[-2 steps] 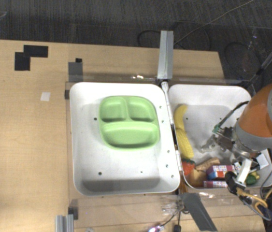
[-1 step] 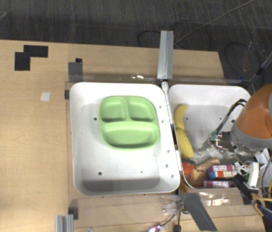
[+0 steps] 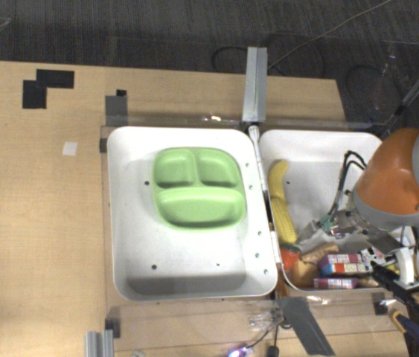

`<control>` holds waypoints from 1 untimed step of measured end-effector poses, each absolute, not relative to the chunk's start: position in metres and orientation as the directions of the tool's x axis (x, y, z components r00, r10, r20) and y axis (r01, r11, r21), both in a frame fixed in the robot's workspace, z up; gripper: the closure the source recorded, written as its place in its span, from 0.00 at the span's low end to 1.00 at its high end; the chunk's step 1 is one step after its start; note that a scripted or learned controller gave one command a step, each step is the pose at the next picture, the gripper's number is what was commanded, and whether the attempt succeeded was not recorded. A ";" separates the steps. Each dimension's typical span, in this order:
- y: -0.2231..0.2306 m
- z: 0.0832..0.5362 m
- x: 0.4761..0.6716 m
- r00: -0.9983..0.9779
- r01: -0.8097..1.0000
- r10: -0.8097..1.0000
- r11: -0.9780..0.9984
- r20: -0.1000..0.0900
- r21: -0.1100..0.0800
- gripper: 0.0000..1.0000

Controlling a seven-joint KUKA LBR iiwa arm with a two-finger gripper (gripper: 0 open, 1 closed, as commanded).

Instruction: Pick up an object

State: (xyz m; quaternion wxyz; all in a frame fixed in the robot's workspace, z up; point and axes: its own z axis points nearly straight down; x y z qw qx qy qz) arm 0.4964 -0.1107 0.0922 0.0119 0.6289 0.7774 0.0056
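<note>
Toys (image 3: 339,268) lie piled in the right bin's (image 3: 306,151) near corner, by the corn (image 3: 281,210). Claw (image 3: 327,225) hangs just above; I cannot tell its state. Go straight down onto one toy.

In the right bin (image 3: 321,151), a yellow corn cob (image 3: 281,203) lies lengthwise along the left wall. Below it sit a small red-orange piece (image 3: 290,259) and flat printed boxes (image 3: 344,266) at the front wall, beneath my end effector (image 3: 327,225).
</note>
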 end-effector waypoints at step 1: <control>-0.099 0.092 0.560 -0.328 0.944 0.945 0.328 -0.013 0.017 0.00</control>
